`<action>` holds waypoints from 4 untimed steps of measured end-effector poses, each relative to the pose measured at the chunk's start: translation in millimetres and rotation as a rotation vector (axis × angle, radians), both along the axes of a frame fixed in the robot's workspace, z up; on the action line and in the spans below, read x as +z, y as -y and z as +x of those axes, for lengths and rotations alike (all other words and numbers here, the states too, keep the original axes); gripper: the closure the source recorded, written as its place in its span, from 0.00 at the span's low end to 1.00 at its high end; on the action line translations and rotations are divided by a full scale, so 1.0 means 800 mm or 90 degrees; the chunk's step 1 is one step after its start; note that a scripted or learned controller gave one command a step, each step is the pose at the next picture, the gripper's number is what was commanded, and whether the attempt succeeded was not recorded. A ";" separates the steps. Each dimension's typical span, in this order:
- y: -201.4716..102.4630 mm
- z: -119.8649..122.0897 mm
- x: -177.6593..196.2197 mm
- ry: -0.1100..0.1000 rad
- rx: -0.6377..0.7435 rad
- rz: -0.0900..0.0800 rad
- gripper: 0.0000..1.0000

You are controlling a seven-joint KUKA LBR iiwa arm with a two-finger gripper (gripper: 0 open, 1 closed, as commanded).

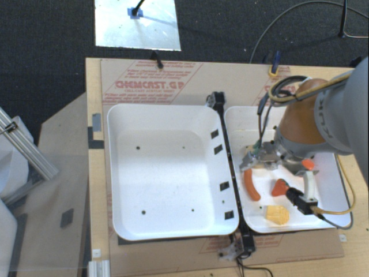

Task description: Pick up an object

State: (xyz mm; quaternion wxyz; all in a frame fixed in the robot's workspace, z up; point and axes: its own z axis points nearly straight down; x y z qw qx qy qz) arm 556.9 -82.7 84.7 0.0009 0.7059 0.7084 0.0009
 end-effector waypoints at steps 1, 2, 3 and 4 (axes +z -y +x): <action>0.000 -0.037 -0.001 -0.002 -0.002 0.000 0.00; -0.001 -0.034 0.014 0.000 -0.001 0.002 1.00; -0.100 -0.087 0.130 0.002 0.006 0.003 1.00; -0.199 -0.088 0.124 -0.001 0.006 0.003 1.00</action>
